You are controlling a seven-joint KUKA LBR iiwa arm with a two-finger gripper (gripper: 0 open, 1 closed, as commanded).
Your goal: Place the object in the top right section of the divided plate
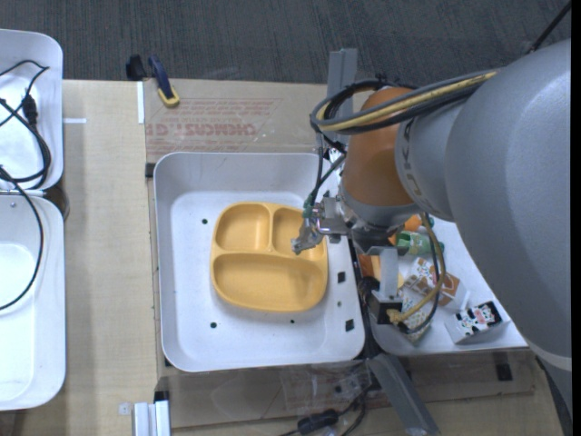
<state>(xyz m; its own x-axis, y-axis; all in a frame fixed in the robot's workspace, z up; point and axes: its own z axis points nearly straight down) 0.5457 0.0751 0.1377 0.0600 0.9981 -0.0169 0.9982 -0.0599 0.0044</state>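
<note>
We see the grey arm point(490, 180) reaching in from the right, its orange band point(377, 157) above the wrist, with black and yellow cables point(381, 98) looping over it. The claw point(307, 234) hangs over the right edge of the yellow divided plate point(263, 284), at the plate's top right section. We cannot tell whether the claw is wide, narrow or holding something, as the tip is small and dark against the plate, and we can make out no object there.

The plate lies flat in the left white bin point(182, 243), a little right of the bin's middle, with two small sections along its upper side and one large section below. The right bin point(495, 339) is mostly hidden under the arm; in it we see a jumble of small things, among them a green packet point(419, 241), an orange item point(372, 263) and a white card with black marks point(477, 316).

Both bins rest on the wooden tabletop point(109, 243). A blue and yellow clamp point(162, 82) sits at its upper edge
</note>
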